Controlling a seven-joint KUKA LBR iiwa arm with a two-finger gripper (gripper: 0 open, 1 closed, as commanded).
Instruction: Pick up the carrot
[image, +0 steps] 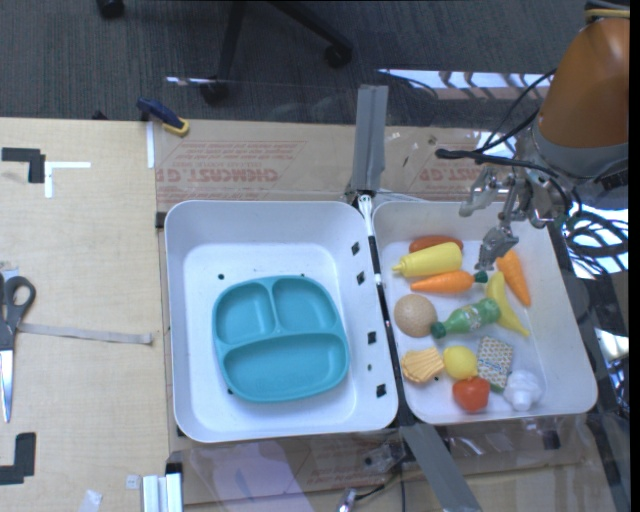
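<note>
Far to the left of the pincer, a pair of scissors is left on the bench, outside the bins; it is judged to have no part in the task. Nearer, but still well to the left of the pincer, the left bin holds a blue divided plate, set flat, probably as a place for food to be laid.

The right bin is crowded with toy food. Just left of the pincer and a little below it, a yellow corn cob is seen. Directly under the cob a lying carrot is placed, with its thick end turned toward the pincer. Further below, a green bottle and a red tomato are found.

The pincer is hung over the upper part of the right bin, low and close to the toys, which is judged to be an approach. Whether it is open or closed cannot be told. Nothing is seen gripped.

Just right of the pincer, a slanted carrot is leaned by the bin wall. As two carrots are present, either may be the one meant.
</note>
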